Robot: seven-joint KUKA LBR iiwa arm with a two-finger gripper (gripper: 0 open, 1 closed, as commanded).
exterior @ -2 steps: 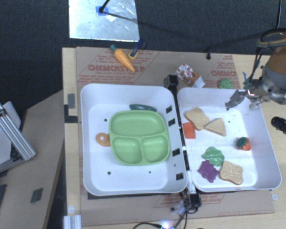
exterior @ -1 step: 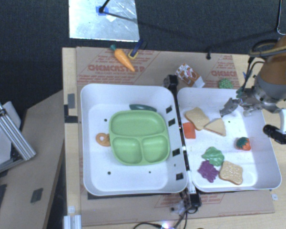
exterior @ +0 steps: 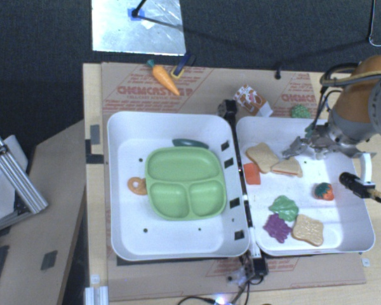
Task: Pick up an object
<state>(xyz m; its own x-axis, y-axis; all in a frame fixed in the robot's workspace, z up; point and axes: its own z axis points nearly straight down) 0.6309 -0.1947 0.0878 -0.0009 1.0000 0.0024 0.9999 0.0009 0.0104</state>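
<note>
Spread apart and empty, the metal jaws of the grey two-finger gripper (exterior: 300, 149) are seen low over the right-hand shallow white bin (exterior: 352, 230), at the right of the frame. Two flat tan toast-shaped toy slices (exterior: 274, 159) are found just below and left of the fingertips, close enough that contact cannot be ruled out; their long axis is judged to run from upper left to lower right, roughly in line with the reach. This pair is judged the likeliest target.

Further down the same bin, one red-and-green round toy (exterior: 324, 191), one green leafy piece (exterior: 283, 206), one purple grape cluster (exterior: 277, 227), one more tan toast slice (exterior: 308, 230) and one orange-red block (exterior: 251, 173) are counted.

At centre, the left-hand white bin (exterior: 124, 234) is occupied by one green three-compartment plate (exterior: 185, 182) and one small tan ring (exterior: 137, 185).

Outside the bins, toward the top, one orange toy carrot (exterior: 165, 79), one red-and-white packet (exterior: 249, 98) and one small green piece (exterior: 300, 112) are left lying on the cardboard sheet (exterior: 206, 81).
</note>
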